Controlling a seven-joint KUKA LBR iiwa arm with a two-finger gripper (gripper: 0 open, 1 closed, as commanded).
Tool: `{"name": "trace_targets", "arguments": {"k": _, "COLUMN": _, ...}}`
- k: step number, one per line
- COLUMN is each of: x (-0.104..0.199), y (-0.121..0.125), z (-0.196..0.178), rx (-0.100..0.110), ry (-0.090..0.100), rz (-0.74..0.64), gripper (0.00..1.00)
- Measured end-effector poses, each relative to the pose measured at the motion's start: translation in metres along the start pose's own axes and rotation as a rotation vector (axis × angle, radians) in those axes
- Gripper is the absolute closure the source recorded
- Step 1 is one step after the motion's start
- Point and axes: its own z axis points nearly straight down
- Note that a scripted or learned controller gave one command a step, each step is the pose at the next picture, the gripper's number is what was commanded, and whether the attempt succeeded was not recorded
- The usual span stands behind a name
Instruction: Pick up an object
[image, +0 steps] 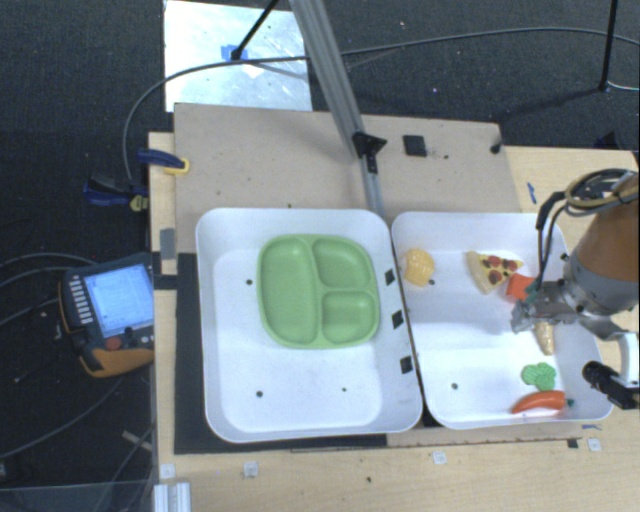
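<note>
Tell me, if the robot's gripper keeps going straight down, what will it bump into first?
Probably the tan toy food lying just under the gripper in the right bin. Depth is hard to judge from above, so it might hit the bin floor beside it.

The two bins (300, 420) look like smooth, matt white plastic. The green divided plate (318, 290) has a soft plastic sheen (faintly glossy), and the bench board (260, 155) is dull, cardboard-like brown.

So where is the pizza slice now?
The pizza slice lies in the right bin, near its far edge, between the yellow piece and the gripper.
</note>
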Motion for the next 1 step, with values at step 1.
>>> {"name": "trace_targets", "arguments": {"k": 1, "x": -0.0053, "y": 0.0029, "z": -0.0638, "rx": -0.004, "ry": -0.001, "rz": -0.002, "gripper": 1.00}}
